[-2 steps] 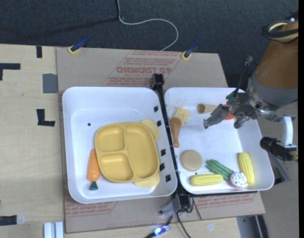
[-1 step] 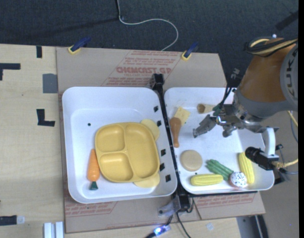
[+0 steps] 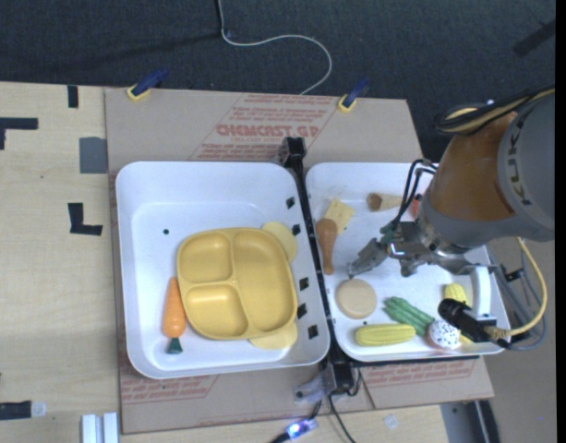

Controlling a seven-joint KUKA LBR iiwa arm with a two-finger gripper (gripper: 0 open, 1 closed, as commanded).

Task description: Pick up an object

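My gripper [image 3: 386, 262] hangs over the middle of the right bin [image 3: 393, 173], open, with nothing between its fingers. One finger [image 3: 361, 264] points down-left toward a round tan cookie [image 3: 356, 298] just below it. A green vegetable [image 3: 408, 312] and a yellow corn cob [image 3: 384, 335] lie near the bin's front wall. A white speckled egg [image 3: 441, 336] and a small yellow piece [image 3: 454, 293] sit at the front right. A yellow cheese wedge [image 3: 338, 213] and a brown cone [image 3: 327, 245] lie along the left wall. A small tan bit [image 3: 385, 201] is at the back.
The left bin [image 3: 135, 247] holds a yellow divided plate [image 3: 236, 280] with pale yellow slices [image 3: 281, 237] poking out from under it. An orange carrot [image 3: 174, 310] lies beside the plate. The grey arm with its orange band [image 3: 472, 173] covers the right bin's right side.
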